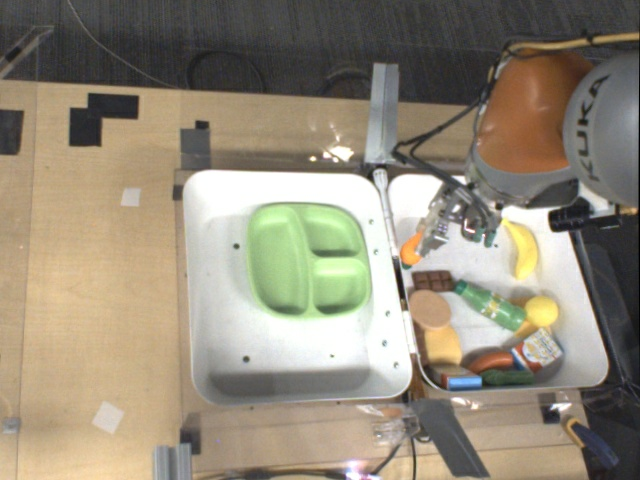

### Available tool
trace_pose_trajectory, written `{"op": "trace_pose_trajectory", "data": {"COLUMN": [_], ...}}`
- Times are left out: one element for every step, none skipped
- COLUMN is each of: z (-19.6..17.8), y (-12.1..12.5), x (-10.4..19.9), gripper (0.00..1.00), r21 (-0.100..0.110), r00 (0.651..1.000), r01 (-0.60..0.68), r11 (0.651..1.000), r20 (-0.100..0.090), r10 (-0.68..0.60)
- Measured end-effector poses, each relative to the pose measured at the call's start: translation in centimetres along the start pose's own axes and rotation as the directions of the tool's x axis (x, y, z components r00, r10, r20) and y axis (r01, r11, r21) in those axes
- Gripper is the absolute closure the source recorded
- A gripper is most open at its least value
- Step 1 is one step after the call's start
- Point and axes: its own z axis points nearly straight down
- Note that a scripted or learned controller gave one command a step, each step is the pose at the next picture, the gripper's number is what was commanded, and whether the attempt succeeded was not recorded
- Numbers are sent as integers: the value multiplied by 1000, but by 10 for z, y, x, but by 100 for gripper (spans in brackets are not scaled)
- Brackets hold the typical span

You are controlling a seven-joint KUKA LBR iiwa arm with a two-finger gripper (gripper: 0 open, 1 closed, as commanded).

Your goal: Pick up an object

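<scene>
I report from the near edge of the desk (90, 348) outward. The right bin (590, 353) carries the clutter: a blue block (463, 380), a red and green item (497, 361) and a small carton (541, 349) are packed against its near wall, touching one another. Just beyond lie a yellowish block (442, 346), a tan disc (432, 309), a brown chocolate bar (431, 282), a green bottle (491, 304) lying flat, and a lemon (541, 311). A banana (521, 249) lies further back.

The left bin (215, 358) holds a green divided tray (306, 258), well apart from the rest.

The gripper (432, 233) hangs over the far left part of the right bin, tilted towards the dividing wall. An orange object (410, 253) sits at its tip; I judge this the intended pick. Whether the fingers are closed on it, I cannot tell. The bin wall just beside it leaves little room, in my judgement.
</scene>
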Motion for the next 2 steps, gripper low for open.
{"op": "trace_pose_trajectory", "data": {"z": [4, -10], "y": [-15, 26], "x": [-51, -33], "gripper": [100, 100], "r21": [2, 0], "r00": [999, 997], "r01": [42, -71], "r11": [999, 997], "r20": [-9, -9], "r10": [-42, 71]}}
